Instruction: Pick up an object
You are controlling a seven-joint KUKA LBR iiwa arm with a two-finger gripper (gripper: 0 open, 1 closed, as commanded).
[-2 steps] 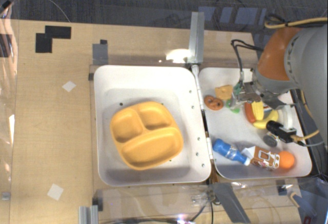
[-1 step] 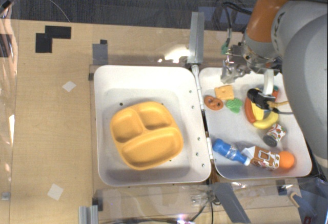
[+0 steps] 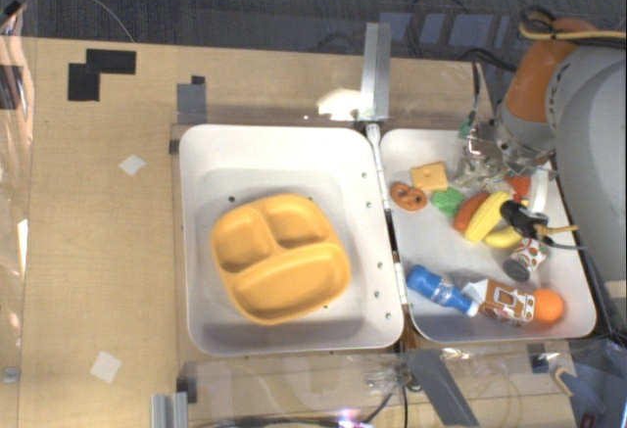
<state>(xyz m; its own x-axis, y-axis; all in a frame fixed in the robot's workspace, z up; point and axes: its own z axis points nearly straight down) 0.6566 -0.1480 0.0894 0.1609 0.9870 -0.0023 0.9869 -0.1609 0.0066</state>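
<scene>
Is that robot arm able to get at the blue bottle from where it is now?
Probably yes. The blue bottle lies uncovered near the front of the right bin, with bare floor around it; the end effector is over the bin's far side.

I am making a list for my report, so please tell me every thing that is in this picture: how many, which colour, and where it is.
bins: 2, white, side by side on the bench; left bin, right bin
divided plate: 1, yellow, in the left bin
bottle: 1, blue, front of the right bin
cracker: 1, tan, back of the right bin
pretzel-like ring: 1, orange-brown, right bin near the divider
corn cob: 1, yellow, middle of the right bin
ball: 1, orange, front right corner of the right bin
arm: 1, grey with an orange band, from the right
gripper: 1, metal, over the right bin's back
</scene>
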